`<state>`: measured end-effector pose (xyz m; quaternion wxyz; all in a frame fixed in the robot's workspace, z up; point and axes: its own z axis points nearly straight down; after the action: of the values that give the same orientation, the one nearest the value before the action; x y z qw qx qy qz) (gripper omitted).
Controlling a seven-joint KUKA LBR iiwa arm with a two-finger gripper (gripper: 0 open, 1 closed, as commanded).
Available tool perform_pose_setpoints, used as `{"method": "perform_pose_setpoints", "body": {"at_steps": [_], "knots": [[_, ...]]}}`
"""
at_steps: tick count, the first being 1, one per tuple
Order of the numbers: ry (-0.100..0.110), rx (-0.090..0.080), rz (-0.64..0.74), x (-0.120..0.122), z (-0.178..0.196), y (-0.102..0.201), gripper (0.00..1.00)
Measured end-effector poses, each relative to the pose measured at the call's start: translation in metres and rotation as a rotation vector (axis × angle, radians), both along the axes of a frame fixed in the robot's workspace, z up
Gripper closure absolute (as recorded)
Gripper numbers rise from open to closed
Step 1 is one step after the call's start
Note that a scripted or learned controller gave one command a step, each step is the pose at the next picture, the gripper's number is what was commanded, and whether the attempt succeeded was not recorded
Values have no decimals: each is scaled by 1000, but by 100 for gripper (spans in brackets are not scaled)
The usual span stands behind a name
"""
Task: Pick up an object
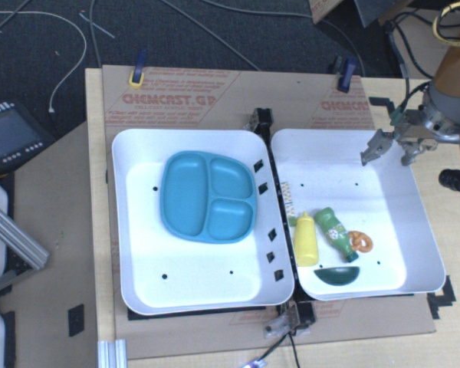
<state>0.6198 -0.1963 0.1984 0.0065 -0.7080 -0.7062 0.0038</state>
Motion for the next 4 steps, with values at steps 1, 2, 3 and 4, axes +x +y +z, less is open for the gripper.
{"method": "perform_pose_setpoints", "body": {"at_steps": [1, 2, 3, 4], "knots": [[-14, -3, 3, 3, 8, 0, 0], [-9, -2, 3, 0, -34, 3, 0], [-7, -2, 2, 0, -94, -4, 0], [-11, -3, 3, 0, -114, -4, 0]]}}
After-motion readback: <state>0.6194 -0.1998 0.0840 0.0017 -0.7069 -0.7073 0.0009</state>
